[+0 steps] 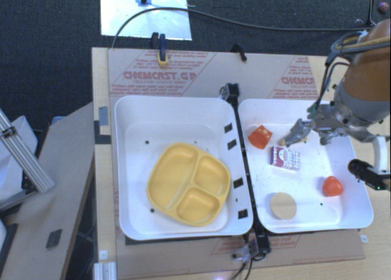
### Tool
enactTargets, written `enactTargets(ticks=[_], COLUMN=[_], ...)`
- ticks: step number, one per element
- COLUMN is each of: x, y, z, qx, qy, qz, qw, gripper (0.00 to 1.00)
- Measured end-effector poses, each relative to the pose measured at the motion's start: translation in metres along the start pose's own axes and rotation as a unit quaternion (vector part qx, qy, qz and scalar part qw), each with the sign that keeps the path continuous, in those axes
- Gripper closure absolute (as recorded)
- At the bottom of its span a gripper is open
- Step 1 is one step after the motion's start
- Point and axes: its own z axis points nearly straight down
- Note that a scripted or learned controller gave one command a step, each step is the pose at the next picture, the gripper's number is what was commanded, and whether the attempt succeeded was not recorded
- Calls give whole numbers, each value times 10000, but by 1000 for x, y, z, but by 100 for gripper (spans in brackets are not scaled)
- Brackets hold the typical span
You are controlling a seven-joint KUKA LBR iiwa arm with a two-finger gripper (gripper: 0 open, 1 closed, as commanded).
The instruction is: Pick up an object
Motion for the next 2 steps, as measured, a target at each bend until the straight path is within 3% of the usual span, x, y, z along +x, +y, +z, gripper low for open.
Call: enactTargets(ticks=[1,2], x=[0,11], y=[2,3], z=[-6,43], qx=[-62,-46], qy=[-6,-1], qz=[-12,-5], qw=[10000,10000], gripper=[0,0])
